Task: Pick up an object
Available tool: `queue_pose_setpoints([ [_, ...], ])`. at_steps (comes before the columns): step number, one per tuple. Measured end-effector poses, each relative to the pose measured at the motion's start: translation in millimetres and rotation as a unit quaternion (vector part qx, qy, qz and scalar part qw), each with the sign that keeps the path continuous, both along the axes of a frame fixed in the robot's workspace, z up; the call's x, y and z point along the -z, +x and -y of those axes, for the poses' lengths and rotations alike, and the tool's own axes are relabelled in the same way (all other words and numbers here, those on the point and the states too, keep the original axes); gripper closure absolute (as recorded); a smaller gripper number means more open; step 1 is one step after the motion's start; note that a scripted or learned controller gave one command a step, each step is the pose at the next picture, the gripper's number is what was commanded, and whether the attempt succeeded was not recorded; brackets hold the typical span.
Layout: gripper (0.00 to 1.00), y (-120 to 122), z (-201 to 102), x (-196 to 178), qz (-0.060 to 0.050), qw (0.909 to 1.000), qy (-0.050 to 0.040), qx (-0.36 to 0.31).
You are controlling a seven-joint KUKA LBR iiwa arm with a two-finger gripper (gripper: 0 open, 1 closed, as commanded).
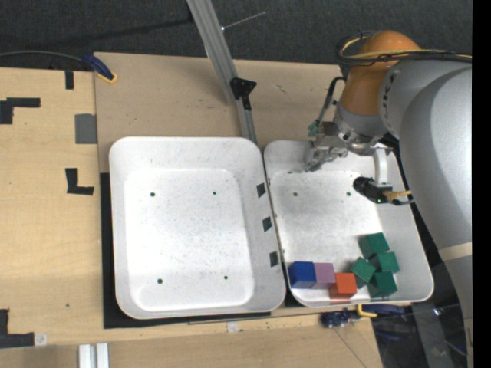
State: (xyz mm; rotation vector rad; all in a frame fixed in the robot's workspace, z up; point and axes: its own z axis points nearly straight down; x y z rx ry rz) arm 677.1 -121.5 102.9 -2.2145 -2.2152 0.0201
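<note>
In the right bin (330, 213), a row of small blocks lies along the near wall: a blue cube (302, 274), a purple cube (324, 272) and an orange cube (344, 284). Several green blocks (376, 264) cluster in the near right corner. My gripper (316, 158) hangs over the far left corner of the same bin, well away from the blocks. I see nothing held under it. The grey arm with its orange band (377, 52) hides the bin's far right corner.
The left bin (184, 221) sits beside the right one. A slanted metal pole (219, 48) with a black clamp (242, 88) comes down to the gap between the bins. A black fitting (370, 188) on the arm hangs over the right bin's right side.
</note>
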Motion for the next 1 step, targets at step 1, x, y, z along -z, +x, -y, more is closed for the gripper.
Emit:
queue_pose_setpoints([
  [1,1.00,-3.7,3.0,-44.7,0.010,1.0000,0.0006,0.000],
])
